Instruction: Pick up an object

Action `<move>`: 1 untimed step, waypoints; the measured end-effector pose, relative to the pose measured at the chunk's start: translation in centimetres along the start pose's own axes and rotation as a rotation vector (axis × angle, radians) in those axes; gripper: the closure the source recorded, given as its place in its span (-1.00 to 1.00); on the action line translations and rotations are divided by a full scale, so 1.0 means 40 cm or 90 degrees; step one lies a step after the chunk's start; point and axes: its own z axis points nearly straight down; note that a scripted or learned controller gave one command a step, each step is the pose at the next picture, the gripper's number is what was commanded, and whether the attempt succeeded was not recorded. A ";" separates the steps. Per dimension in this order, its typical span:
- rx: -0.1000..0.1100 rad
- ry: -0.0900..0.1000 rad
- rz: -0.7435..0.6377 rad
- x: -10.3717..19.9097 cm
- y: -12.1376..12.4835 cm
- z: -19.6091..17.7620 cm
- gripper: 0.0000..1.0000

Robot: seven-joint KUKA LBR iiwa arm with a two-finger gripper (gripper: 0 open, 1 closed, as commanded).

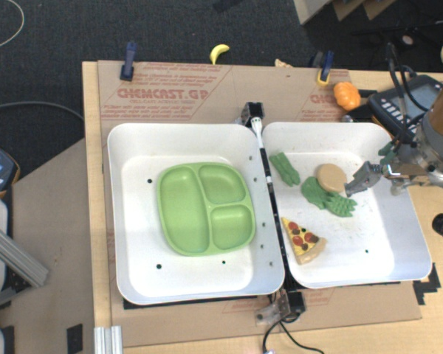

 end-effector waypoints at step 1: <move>0.006 0.001 0.000 -0.059 0.115 0.355 -1.00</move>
